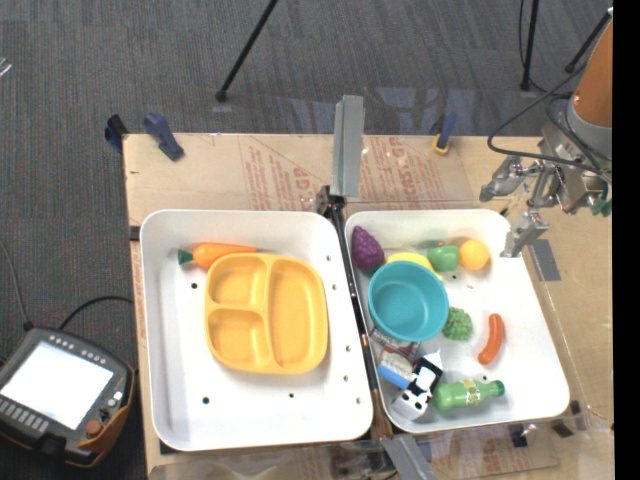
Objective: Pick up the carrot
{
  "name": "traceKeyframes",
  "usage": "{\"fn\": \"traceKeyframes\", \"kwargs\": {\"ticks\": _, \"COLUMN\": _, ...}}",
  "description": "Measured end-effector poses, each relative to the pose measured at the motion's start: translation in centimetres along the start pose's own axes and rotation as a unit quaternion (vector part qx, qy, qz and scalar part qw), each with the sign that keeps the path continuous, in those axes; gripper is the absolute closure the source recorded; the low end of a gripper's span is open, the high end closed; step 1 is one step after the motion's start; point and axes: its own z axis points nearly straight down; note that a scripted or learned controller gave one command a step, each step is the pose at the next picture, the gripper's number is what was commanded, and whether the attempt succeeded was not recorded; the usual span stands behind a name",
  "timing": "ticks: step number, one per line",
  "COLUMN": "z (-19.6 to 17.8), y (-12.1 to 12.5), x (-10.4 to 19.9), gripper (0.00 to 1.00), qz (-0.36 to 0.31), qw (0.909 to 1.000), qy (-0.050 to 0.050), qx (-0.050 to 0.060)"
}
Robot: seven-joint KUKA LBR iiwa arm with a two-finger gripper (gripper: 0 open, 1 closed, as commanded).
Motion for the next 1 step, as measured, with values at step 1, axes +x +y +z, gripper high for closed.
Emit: {"fn": "traceKeyframes", "kwargs": {"ticks": 1, "z": 10.63, "y": -0.23, "x": 0.01, "gripper": 0.0, "qz": 0.053, "qw": 0.9985, "qy": 0.007, "qx": -0.002}}
